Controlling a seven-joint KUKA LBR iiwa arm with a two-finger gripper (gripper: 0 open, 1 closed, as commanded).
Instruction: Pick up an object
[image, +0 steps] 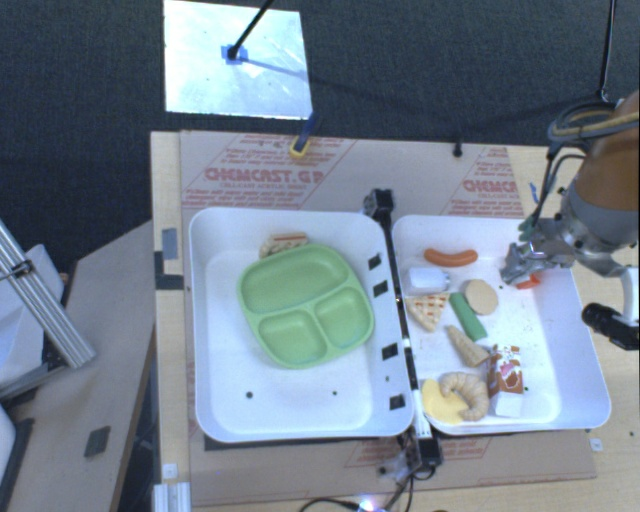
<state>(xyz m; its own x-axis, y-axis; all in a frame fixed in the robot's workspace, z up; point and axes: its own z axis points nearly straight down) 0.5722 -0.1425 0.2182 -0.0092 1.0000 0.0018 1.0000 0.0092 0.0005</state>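
The grey two-finger gripper hovers at the right white bin's far edge, finger state impossible to tell, apparently approaching; next it should descend onto the nearby orange sausage-shaped toy.

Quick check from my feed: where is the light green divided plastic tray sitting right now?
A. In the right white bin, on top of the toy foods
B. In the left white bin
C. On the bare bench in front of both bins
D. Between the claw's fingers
B: the light green divided plastic tray lies flat inside the left white bin, while the claw is over the right white bin among the toy foods.
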